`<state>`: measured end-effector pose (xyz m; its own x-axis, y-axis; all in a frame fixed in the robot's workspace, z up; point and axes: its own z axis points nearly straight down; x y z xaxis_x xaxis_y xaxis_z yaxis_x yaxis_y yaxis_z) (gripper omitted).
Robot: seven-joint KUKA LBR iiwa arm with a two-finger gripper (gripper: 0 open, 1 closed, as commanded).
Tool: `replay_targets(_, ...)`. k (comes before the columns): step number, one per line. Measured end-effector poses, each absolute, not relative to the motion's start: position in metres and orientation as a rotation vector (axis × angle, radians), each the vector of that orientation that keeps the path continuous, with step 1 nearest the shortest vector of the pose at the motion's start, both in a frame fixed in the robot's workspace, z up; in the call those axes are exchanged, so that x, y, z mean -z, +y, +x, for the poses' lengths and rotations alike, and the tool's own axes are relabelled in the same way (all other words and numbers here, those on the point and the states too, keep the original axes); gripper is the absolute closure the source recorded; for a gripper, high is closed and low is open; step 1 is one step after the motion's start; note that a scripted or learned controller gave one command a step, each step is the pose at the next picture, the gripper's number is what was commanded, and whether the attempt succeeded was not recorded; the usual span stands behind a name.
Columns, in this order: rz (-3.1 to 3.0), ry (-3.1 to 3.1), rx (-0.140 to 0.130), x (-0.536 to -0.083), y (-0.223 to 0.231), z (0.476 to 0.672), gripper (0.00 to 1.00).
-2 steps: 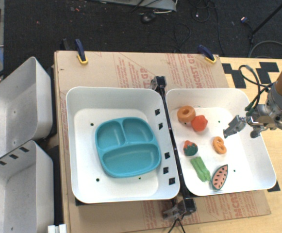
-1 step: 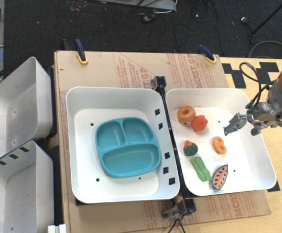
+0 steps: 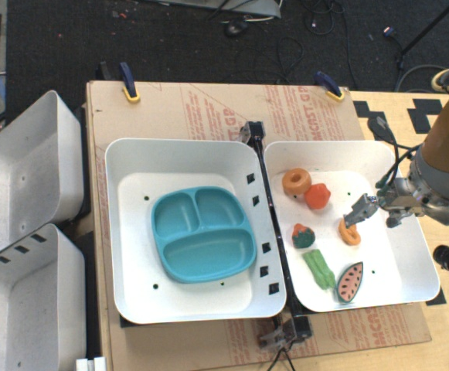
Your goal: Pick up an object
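The right bin holds several toy foods. An orange donut and a red-orange piece lie at its back left. A small green and red piece sits near the left wall. In front of it are a green pod and a watermelon slice. A small orange ring lies mid-bin. My gripper hangs just above and behind this ring, reaching in from the right, with nothing visibly held.
The left bin bears a teal divided plate. A black divider with clips runs between the bins. Two tilted white bins stand off the bench at far left. Clamps hold the cardboard base at the back.
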<state>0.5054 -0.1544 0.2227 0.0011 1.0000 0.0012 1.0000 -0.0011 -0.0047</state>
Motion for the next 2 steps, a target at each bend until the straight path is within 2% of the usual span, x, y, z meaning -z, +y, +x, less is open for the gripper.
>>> replay_targets(2,-2.221,-2.215,-0.005,-0.110,-0.158,0.490,0.00)
